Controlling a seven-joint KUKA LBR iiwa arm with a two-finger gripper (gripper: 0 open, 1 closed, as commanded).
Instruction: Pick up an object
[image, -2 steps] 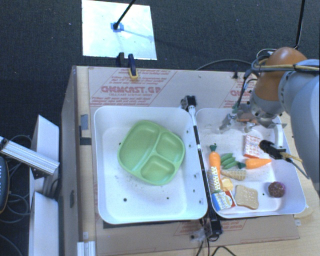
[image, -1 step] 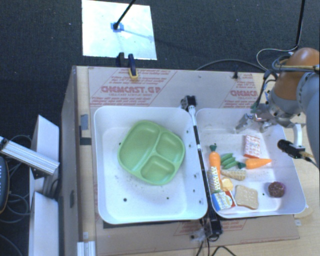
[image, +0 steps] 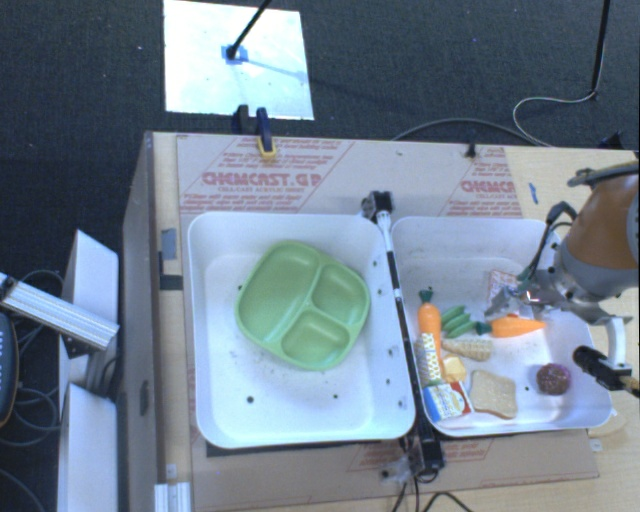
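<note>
The right bin (image: 470, 245) holds several toy foods. An upright carrot (image: 429, 325) lies by its left wall, with green beans (image: 457, 321) and a corn cob (image: 468, 348) beside it. A second carrot (image: 517, 326) lies crosswise in the middle. A bread slice (image: 493, 393), a brown ball (image: 553, 378) and a flat printed packet (image: 445, 398) sit along the front. My gripper (image: 512, 296) reaches in from the right and hangs low just above the crosswise carrot. The arm's orange band (image: 605, 225) is over the bin's right edge.
The left bin (image: 225, 400) carries a green divided plate (image: 303, 303). A black divider bar (image: 395, 300) runs between the two bins. A black fitting (image: 600, 366) juts over the right bin's front right corner. Cables trail behind the bench.
</note>
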